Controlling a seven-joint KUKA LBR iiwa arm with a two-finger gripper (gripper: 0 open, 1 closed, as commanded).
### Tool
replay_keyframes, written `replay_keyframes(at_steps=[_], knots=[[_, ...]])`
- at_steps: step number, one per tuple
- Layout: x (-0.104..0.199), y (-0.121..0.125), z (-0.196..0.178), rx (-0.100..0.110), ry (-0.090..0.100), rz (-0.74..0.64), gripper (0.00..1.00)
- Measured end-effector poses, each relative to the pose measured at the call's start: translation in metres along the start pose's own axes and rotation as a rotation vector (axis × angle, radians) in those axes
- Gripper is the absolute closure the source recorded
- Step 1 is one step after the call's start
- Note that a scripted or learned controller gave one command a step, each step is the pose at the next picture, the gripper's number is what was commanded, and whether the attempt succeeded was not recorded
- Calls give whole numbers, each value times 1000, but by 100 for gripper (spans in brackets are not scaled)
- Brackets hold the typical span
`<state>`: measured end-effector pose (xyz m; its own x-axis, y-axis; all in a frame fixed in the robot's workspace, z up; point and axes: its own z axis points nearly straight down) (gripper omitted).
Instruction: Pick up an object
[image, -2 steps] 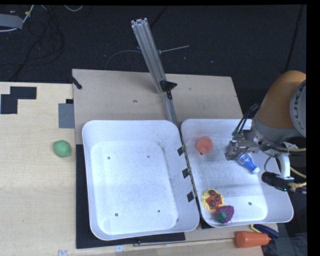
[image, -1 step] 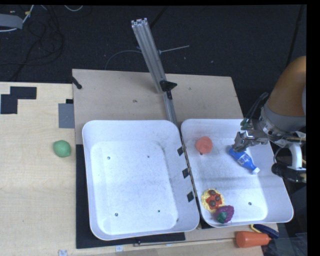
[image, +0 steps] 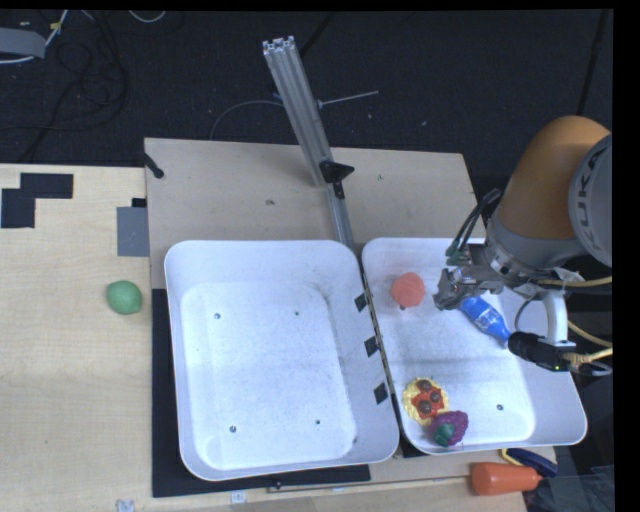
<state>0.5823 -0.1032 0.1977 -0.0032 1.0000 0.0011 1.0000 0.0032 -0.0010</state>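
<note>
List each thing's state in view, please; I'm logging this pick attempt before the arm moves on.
Two-finger gripper: low over the right white bin, beside the bottle.
Blue plastic bottle: lying on its side in the right bin.
Pink-red ball: resting in the right bin.
Yellow toy: resting near the bin's front.
Green ball: on the bench, outside both bins.

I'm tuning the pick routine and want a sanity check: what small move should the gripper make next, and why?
Probably a short descent with a slight shift toward the blue object. The gripper sits in the right bin at that object's upper-left end, while the red ball lies apart to its left. Nothing is visibly between the fingers, so no lift seems warranted yet.
</note>
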Motion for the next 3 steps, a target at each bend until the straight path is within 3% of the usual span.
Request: replay_keyframes(at_steps=[3], knots=[[161, -6, -35, -1, 0, -1, 100]])
